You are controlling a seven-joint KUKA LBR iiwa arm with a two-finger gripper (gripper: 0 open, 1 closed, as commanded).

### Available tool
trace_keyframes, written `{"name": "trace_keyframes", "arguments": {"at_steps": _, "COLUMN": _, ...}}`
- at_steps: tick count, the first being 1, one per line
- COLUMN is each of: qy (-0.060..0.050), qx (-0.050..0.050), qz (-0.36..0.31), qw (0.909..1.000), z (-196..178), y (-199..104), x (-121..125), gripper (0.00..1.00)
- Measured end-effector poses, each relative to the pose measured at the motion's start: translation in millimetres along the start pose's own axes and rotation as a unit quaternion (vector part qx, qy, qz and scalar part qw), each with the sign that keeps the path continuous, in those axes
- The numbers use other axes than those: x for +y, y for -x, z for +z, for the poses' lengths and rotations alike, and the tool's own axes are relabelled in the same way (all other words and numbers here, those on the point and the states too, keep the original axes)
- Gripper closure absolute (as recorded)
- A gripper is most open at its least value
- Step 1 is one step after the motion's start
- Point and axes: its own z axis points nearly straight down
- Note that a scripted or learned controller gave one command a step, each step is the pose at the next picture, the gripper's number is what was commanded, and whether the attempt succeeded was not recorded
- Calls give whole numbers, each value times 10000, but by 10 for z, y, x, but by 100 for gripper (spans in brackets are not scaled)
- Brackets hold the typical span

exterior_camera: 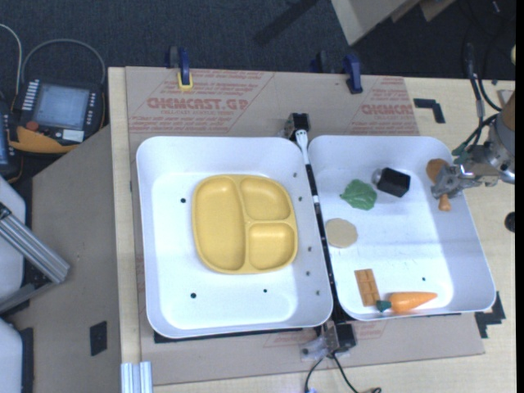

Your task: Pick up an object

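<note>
Over at the right rim of the right bin (483, 262) sits the gripper (443, 188), and I can't tell whether it's open or holding anything (too small and blurry). Nearest thing is the black block (394, 181), just to its left beside the green lump (359, 194), so I'd guess a short reach leftward; the carrot (411, 301) lies crosswise near the front edge.

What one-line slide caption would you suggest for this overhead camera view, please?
End effector at the right bin's far edge; carrot, green piece, black block inside; yellow tray left.
</note>
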Motion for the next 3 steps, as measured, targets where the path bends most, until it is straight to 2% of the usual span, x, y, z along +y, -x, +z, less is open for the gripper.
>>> {"name": "trace_keyframes", "arguments": {"at_steps": 1, "qy": -8, "qx": 4, "qz": -2, "qw": 10000, "z": -196, "y": 4, "x": 11, "gripper": 100}}
{"name": "trace_keyframes", "arguments": {"at_steps": 3, "qy": -40, "qx": 29, "qz": -23, "qw": 10000, "z": -413, "y": -1033, "x": -105, "gripper": 100}}
